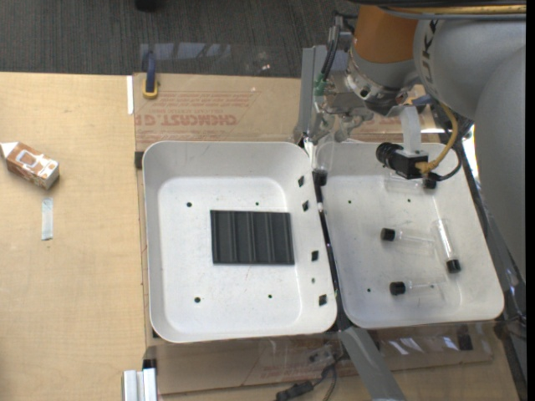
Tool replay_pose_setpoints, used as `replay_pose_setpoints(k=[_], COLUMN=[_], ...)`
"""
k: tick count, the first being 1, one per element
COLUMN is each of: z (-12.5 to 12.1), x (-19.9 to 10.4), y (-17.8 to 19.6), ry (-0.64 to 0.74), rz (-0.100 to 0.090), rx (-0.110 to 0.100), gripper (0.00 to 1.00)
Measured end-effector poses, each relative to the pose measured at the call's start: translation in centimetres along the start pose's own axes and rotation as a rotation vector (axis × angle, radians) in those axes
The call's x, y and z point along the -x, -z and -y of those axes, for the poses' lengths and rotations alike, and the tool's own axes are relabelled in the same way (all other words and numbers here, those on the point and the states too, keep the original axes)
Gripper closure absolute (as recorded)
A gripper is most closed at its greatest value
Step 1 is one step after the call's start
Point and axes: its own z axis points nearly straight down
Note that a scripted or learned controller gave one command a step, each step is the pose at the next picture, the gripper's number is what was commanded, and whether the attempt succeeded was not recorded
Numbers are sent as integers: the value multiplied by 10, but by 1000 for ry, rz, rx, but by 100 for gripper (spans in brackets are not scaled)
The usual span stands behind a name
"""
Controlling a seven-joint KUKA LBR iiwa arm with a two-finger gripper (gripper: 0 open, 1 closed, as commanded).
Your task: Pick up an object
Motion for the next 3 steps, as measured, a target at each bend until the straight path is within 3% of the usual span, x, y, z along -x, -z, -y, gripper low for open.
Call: replay_pose_setpoints(k=[1,3], z=[2,2], x=[17,18], y=[-10,5], ry=[-83,-78], rz=[-7,-4], rx=[5,1], gripper=[100,100])
